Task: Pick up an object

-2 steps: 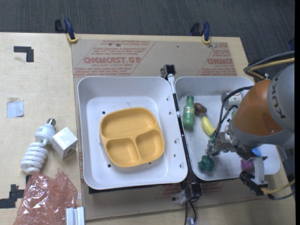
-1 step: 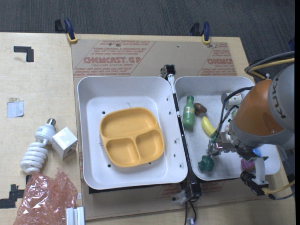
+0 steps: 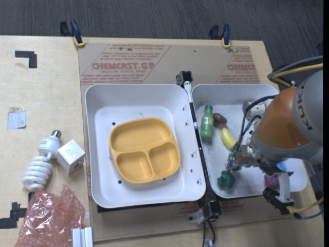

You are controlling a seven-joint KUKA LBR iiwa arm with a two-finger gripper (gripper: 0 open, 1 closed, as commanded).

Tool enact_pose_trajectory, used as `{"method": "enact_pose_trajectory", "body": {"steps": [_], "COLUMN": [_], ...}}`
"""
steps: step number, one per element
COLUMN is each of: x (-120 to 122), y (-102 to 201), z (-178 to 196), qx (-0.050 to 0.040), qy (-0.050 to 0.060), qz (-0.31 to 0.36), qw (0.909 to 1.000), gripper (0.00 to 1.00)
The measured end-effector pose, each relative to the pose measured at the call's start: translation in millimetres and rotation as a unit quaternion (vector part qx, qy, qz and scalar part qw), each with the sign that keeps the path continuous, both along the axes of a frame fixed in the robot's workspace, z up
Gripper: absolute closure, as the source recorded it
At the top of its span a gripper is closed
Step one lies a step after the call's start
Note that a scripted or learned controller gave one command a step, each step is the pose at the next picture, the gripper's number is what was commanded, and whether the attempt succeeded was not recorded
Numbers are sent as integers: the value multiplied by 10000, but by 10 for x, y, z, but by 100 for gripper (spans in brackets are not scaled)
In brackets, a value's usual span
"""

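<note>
Right bin (image 3: 216,94): claw (image 3: 232,164) above dark green toy (image 3: 225,179), grip state unclear

Pale wooden bench (image 3: 41,96) on grey carpet (image 3: 154,9).

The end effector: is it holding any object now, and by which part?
It cannot be told. The end effector hangs just above a dark green toy in the right bin.

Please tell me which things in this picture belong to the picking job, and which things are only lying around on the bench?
Belong to the job:
- gripper, low in the right bin
- dark green toy
- banana
- green bottle
- brown object

Only lying about:
- yellow divided tray in the left bin
- spiral light bulb
- small white box
- pinkish plastic bag
</note>
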State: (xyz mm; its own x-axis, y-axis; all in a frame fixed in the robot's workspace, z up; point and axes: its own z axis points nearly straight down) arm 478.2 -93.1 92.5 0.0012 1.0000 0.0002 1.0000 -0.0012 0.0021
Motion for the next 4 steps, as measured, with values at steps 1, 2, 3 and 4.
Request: {"method": "enact_pose_trajectory", "body": {"steps": [1,2,3,4], "x": [-1,-3,0,2], "y": [-7,-15,3,12], "z": [0,0,0,1], "qx": [1,1,2,1], "qy": [2,3,2,-1], "qz": [0,0,0,-1], "qw": [10000,10000,10000,10000], "gripper": [0,0,0,0]}}
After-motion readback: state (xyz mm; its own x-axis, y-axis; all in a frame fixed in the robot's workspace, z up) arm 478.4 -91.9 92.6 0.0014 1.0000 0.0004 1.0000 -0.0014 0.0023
